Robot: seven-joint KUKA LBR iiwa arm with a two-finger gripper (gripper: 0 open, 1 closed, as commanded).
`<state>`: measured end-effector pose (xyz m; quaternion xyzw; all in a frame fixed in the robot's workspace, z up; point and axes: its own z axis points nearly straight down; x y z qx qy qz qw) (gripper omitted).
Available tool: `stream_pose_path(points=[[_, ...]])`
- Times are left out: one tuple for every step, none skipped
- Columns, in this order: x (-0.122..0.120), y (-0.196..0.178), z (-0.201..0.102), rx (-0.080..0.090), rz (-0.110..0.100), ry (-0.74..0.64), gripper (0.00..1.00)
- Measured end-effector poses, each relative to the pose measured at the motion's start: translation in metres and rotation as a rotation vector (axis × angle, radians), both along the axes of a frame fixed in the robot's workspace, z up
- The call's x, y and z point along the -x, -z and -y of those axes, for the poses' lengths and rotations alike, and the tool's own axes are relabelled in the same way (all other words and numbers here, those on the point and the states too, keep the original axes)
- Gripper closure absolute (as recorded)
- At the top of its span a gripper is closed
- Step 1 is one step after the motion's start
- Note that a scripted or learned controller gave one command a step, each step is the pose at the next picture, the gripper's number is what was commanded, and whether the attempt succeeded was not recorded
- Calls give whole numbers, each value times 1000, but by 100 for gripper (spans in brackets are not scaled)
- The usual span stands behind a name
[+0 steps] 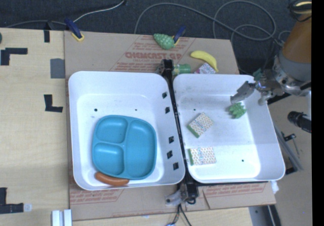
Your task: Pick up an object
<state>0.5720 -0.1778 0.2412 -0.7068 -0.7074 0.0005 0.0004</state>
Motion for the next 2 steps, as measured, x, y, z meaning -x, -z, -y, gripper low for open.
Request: stream_pose_path(points=[[-32,119,37,0,-3,1,0],[-53,154,38,3,3,-1,0]])
